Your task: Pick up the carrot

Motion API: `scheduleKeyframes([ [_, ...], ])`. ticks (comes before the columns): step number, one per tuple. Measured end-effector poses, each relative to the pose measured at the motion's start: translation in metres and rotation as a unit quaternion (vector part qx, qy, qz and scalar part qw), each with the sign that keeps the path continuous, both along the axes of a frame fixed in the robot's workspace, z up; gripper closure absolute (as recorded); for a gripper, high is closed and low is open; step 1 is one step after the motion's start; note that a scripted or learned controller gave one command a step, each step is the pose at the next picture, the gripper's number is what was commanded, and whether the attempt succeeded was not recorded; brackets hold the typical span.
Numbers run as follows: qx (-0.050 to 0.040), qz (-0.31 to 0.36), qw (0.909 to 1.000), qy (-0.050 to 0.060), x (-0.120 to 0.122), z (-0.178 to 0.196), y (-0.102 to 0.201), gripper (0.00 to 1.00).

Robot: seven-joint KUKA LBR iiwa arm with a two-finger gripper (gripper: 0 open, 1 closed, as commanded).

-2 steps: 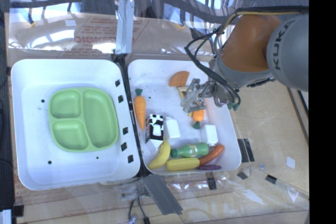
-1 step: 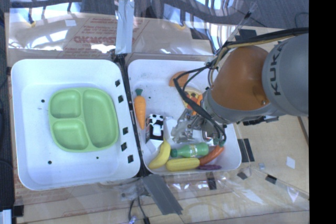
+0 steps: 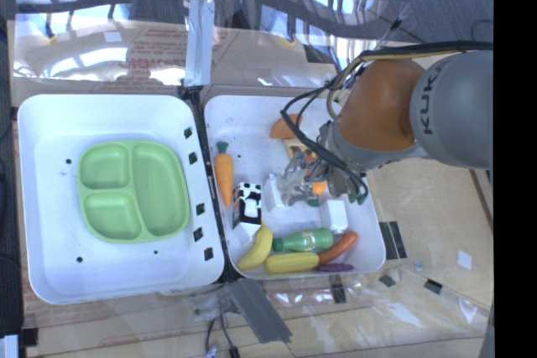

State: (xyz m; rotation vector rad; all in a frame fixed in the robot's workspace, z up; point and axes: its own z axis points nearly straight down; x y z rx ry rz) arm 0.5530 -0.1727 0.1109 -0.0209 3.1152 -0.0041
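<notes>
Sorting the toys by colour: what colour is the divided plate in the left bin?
Light green. The plate shows clearly in the camera view.

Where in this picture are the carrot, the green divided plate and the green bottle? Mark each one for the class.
carrot (image 3: 224, 177): camera view, middle of its orange body.
green divided plate (image 3: 159, 189): camera view, floor of its large right compartment.
green bottle (image 3: 307, 241): camera view, middle of its body.

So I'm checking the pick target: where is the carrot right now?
In the camera view, the carrot lies in the right bin, along its left wall, just left of the black-and-white block and above the banana.
</notes>
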Motion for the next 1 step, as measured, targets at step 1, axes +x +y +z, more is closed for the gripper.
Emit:
scheduleKeyframes([
  [1,0.0004,0.013,0.9999,0.01,-0.0253,0.0456,0.0187,1.0],
])
